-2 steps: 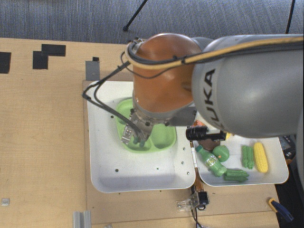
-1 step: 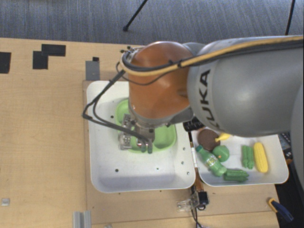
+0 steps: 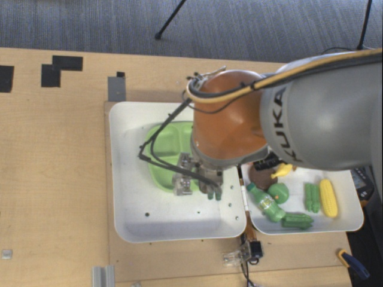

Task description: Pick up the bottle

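Observation:
The green bottle lies on its side in the right bin, close to that bin's left wall, neck pointing up-left. My gripper hangs over the left bin, at the near edge of a green divided plate. Its two fingers stand apart, open, with nothing between them. The gripper is well left of the bottle, across the wall between the bins. The orange wrist band and grey arm cover the back of both bins.
Around the bottle in the right bin lie a round green fruit, a green vegetable, a green pod, a yellow corn cob and a brown object. A black cable loops over the plate.

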{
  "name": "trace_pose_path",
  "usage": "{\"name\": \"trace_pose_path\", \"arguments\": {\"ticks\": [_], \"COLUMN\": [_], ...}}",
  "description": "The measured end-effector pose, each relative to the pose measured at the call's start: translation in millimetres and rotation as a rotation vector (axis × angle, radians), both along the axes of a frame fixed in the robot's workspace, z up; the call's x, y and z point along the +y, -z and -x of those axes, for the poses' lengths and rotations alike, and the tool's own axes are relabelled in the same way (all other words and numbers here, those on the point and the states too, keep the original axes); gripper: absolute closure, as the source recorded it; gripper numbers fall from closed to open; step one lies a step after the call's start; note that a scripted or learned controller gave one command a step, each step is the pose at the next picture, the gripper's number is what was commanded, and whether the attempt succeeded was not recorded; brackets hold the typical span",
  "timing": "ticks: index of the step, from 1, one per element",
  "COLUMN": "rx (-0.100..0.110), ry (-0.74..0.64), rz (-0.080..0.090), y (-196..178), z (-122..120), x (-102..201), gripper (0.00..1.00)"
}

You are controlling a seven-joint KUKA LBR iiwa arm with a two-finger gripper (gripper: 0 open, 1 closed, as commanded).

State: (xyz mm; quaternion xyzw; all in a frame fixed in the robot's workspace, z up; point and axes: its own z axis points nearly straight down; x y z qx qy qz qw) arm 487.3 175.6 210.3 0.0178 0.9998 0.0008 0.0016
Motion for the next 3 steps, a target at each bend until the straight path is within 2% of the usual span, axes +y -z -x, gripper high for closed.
{"name": "trace_pose_path", "arguments": {"ticks": [1,2,3], "rx": [-0.005,-0.004,-0.005], "ry": [-0.005,-0.050,-0.182], "rz": [-0.001,-0.002,0.000], "y": [-110,-118,-122], "z": [-1,0,-6], "x": [-33,18,-13], "gripper": [1.00,1.00,1.00]}}
